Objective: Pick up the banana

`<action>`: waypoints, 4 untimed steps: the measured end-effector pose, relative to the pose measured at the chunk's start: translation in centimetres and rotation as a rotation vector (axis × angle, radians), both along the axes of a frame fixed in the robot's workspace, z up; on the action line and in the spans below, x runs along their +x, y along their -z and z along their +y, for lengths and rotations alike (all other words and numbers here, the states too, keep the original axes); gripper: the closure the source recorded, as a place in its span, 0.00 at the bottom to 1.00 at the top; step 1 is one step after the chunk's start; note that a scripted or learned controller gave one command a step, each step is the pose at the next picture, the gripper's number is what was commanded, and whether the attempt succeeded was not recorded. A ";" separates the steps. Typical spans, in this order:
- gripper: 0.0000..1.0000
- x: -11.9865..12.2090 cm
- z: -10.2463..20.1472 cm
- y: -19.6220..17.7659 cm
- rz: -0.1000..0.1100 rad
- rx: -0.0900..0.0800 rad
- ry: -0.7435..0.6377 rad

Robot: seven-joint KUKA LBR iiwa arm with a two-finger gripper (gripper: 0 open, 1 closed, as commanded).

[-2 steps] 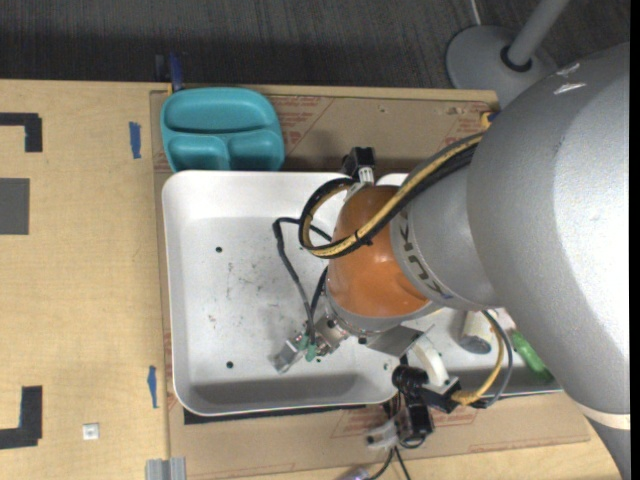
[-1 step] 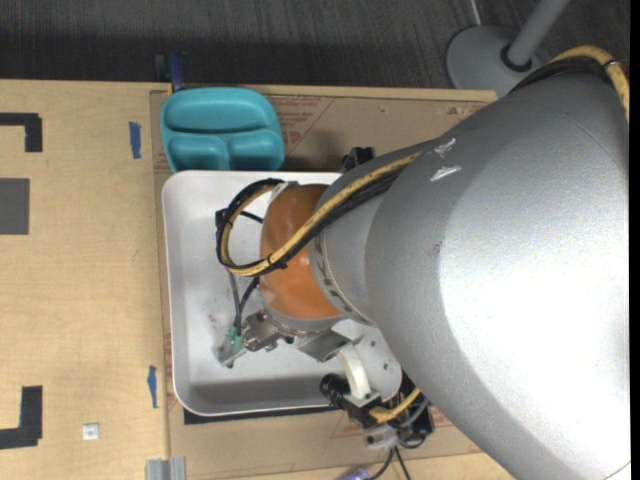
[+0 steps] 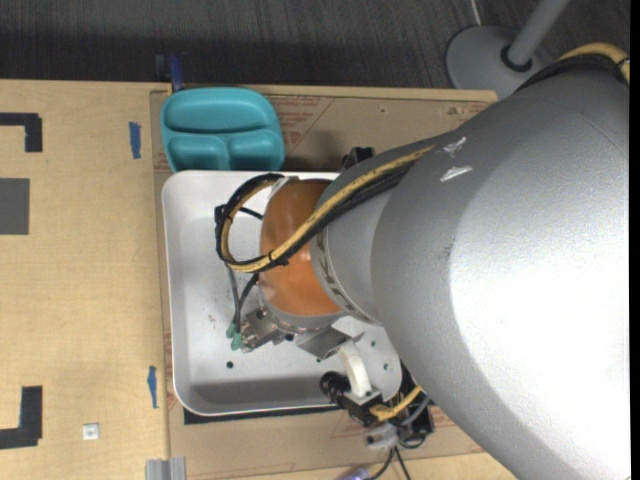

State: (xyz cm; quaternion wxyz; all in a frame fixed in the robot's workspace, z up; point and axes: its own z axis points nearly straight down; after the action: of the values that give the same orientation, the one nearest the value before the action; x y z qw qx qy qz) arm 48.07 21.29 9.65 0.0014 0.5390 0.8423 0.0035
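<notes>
My grey arm reaches in from the right, and its orange band (image 3: 292, 243) hangs over the middle of the left white bin (image 3: 190, 268). Below the band, the gripper (image 3: 245, 338) points down at the bin floor near the front left. It is seen from above, with small green parts at its edge. The arm's bulk covers the right half of the bin and whatever lies under it. Black and yellow cables (image 3: 235, 238) loop out from the wrist over the bin's left part.
A teal sectioned tray (image 3: 222, 128) stands just behind the bin's far rim. Cardboard bench (image 3: 80, 268) with blue tape marks stretches to the left. A grey round stand base (image 3: 480, 56) sits at the back right.
</notes>
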 end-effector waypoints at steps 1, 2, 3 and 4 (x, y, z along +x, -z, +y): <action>1.00 0.0 0.0 -1.0 -0.001 0.000 0.000; 1.00 0.1 0.0 -1.9 -0.003 0.000 0.000; 1.00 -0.1 -10.0 -7.6 0.005 -0.005 -0.074; 1.00 -0.1 -4.9 1.0 0.004 -0.003 -0.140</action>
State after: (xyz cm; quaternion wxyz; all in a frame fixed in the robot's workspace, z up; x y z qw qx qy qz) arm 47.99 16.40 8.63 0.0003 0.4786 0.8780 0.0015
